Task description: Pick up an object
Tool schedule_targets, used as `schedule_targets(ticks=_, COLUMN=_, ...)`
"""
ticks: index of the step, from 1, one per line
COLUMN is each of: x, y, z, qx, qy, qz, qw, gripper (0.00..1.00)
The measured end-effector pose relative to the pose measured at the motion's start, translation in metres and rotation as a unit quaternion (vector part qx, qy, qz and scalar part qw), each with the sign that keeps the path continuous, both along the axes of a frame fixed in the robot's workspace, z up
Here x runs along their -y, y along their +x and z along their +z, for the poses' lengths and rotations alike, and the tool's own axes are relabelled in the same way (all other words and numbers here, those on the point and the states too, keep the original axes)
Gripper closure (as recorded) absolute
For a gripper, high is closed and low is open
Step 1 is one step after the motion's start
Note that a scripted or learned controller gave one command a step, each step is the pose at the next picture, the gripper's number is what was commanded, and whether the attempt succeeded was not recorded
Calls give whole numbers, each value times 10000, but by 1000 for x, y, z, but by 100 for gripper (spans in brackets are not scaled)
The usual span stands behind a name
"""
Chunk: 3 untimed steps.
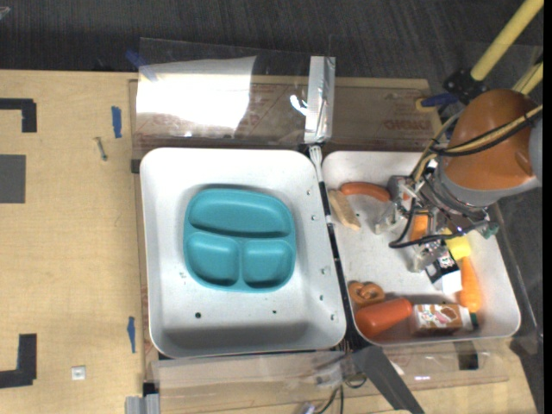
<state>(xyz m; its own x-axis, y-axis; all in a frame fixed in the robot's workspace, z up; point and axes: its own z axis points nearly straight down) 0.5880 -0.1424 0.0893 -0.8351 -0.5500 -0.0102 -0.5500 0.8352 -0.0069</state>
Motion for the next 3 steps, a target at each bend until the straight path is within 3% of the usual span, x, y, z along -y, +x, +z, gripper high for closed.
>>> schedule_targets(ticks=1, x=-30, y=14, z=0, qx=15, qy=9, qz=-186, qw=9998, gripper=0)
schedule_targets(ticks=2, x=-49, y=31, z=0, qx=12, qy=16, qz=-822, qw=9966, gripper=0)
schedule_targets(ticks=3, x=1, y=-41, z=0, qx=-8, qy=6, qz=-1509, qw=9886, gripper=0)
